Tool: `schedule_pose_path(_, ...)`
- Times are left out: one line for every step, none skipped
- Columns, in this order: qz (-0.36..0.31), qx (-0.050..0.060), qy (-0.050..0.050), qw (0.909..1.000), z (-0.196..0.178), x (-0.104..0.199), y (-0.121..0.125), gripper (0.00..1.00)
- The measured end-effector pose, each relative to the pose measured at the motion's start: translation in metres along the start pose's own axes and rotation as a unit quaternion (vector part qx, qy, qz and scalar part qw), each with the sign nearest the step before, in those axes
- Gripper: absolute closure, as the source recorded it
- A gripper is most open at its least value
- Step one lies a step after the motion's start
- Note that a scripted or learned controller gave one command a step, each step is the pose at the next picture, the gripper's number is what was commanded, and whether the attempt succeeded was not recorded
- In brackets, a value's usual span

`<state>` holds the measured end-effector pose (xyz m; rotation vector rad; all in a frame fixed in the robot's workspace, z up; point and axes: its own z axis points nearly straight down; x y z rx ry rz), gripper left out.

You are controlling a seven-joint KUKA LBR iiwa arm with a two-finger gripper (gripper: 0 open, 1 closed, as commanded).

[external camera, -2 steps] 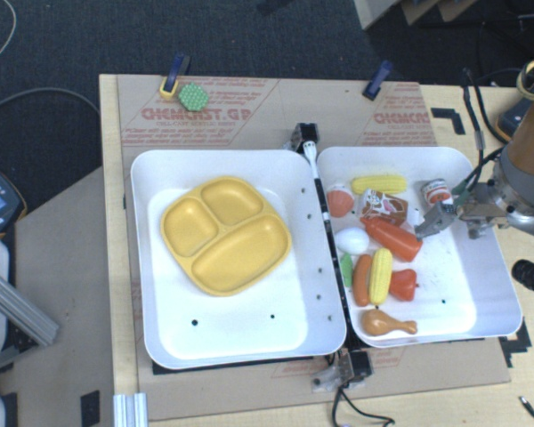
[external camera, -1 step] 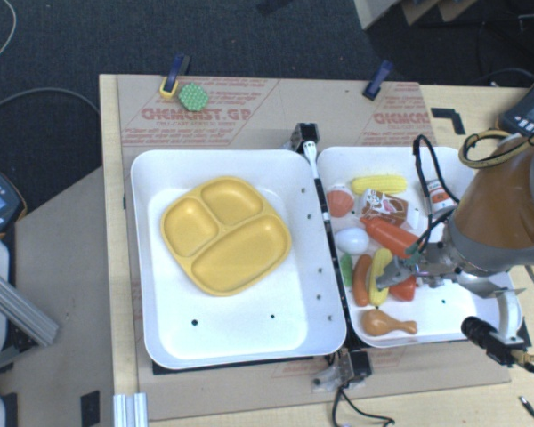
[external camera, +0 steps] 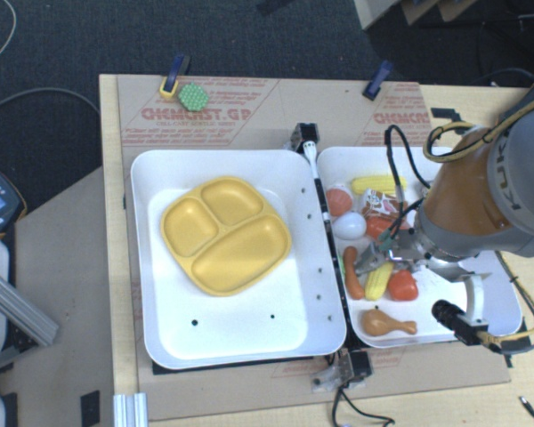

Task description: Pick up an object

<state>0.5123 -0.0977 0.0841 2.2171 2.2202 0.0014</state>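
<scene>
The right bin holds several toy foods. At its back lie a yellow corn piece, an orange-red ball, a white egg and a red-and-white packet. Nearer the front are an orange sausage, a small yellow piece, a red tomato and a tan drumstick. My gripper is low in this bin, right above the yellow piece and the tomato. The wrist hides part of the items under it. Nothing is visibly lifted.
The left bin carries a yellow divided plate. A black divider rail separates the bins. Cables loop over the right bin's back. A green scrubber lies on the cardboard behind the left bin.
</scene>
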Motion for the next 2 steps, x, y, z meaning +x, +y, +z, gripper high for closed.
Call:
schedule_pose_path(0.001, 0.0, 0.0, 1.0, -0.011, 0.0, -0.001, 1.0)
schedule_pose_path(-0.004, -0.004, 0.003, 1.0, -0.105, 0.076, 0.07, 1.0)
